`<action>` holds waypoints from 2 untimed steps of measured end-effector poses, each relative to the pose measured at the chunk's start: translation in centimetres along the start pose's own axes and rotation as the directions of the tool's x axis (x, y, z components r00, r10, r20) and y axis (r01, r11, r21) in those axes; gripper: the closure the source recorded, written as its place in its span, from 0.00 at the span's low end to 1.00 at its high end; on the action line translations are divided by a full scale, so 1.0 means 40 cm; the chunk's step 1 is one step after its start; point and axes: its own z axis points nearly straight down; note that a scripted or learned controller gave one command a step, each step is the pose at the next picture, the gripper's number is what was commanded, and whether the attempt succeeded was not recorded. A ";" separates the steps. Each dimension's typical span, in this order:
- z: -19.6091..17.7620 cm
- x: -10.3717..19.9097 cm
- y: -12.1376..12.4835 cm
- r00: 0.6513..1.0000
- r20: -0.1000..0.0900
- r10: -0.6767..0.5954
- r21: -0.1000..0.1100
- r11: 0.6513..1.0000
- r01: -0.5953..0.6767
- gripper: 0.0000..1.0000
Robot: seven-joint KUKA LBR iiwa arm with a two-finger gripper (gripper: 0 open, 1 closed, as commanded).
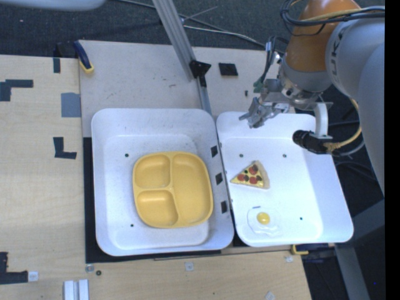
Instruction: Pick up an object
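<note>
A toy pizza slice (252,175) lies in the middle of the right bin (325,186). A toy fried egg (263,220) rests near that bin's front edge. My gripper (257,117) hangs over the right bin's back left corner, well behind the pizza slice, with nothing between its fingers. The fingers look close together, and their state is hard to read at this angle.
The left bin (109,167) holds a yellow divided plate (172,189). A slanted metal pole (181,42) comes down between the bins at the back. A black cable (312,141) loops off the wrist over the right bin's back edge.
</note>
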 end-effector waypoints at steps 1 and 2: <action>0.021 0.149 -0.042 1.000 0.000 -0.001 0.002 1.000 0.001 1.00; 0.042 0.277 -0.088 1.000 0.000 0.000 0.002 1.000 0.000 1.00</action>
